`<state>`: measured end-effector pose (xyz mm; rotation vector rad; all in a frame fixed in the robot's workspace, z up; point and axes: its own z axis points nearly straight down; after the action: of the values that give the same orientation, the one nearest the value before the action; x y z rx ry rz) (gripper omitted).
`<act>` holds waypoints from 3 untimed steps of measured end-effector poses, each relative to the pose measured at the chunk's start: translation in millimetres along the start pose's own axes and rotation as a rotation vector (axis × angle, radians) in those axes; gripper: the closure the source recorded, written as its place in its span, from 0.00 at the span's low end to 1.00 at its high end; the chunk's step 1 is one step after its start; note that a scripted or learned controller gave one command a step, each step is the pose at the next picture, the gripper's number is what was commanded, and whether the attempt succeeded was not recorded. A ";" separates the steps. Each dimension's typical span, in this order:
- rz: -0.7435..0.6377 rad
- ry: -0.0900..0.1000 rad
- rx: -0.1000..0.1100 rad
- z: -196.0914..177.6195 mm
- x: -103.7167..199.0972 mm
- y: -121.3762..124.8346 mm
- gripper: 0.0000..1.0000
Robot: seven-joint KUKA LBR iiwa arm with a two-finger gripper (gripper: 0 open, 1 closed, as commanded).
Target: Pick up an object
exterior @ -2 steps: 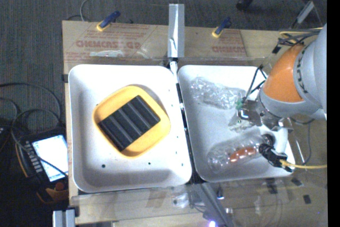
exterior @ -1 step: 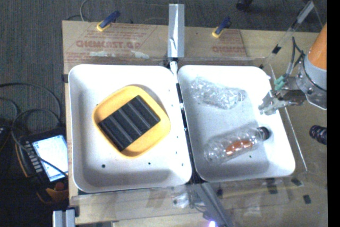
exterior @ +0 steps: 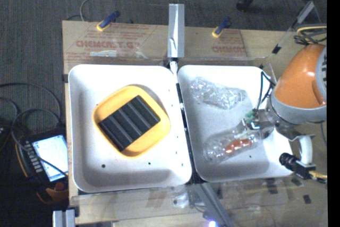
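A yellow block with a black ribbed top (exterior: 132, 119) lies in the left bin (exterior: 85, 82). In the right bin (exterior: 255, 167), a crumpled clear plastic piece (exterior: 217, 94) rests near the back. A clear plastic bottle with something orange inside (exterior: 232, 145) lies nearer the front. My gripper (exterior: 255, 123) is low at the right side of the right bin, right at the bottle's right end. The orange-banded wrist (exterior: 300, 82) looms above it and hides how the gripper meets the bottle.
Two clamps with yellow and blue handles (exterior: 108, 20) (exterior: 221, 27) sit on the board behind the bins. A metal strip (exterior: 175, 34) runs back from the divide between the bins. Cables and a device (exterior: 45, 151) lie on the floor to the left.
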<state>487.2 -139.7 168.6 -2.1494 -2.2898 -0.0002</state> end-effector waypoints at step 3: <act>-0.273 0.031 -0.011 75.4 -61.7 81.0 0.00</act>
<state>571.9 -196.1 93.1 -1.8089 -2.5477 -0.0460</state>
